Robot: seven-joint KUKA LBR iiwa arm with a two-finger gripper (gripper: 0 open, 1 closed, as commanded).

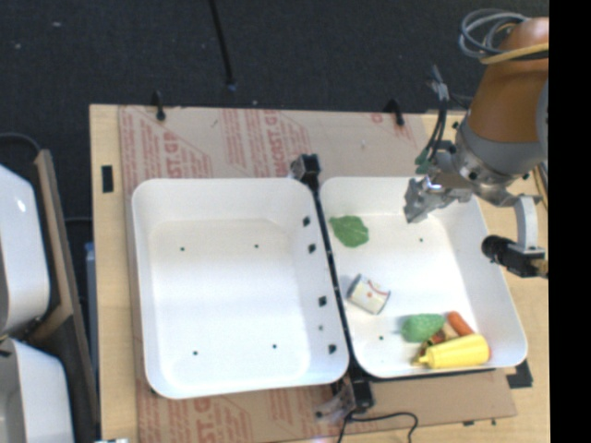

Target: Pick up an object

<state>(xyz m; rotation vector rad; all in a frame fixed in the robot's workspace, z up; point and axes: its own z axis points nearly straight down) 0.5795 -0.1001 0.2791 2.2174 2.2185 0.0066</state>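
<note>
The right bin (480,247) holds a green leafy piece (350,230) near its upper left. A small white cup-like object (368,295) lies on its side near the bin's left wall. At the front sit a green lump (422,327), an orange carrot-like piece (459,322) and a yellow bottle (453,352) lying flat. My gripper (416,207) hangs over the bin's upper right part, well right of the green leafy piece and apart from every object. Nothing shows beneath it.
The left bin (148,247) sits beside the right one, with a black divider clip (306,166) at the top of the shared wall. A cardboard sheet (212,141) lies under both bins. A black fixture (506,250) sticks out at the right bin's right rim.
</note>
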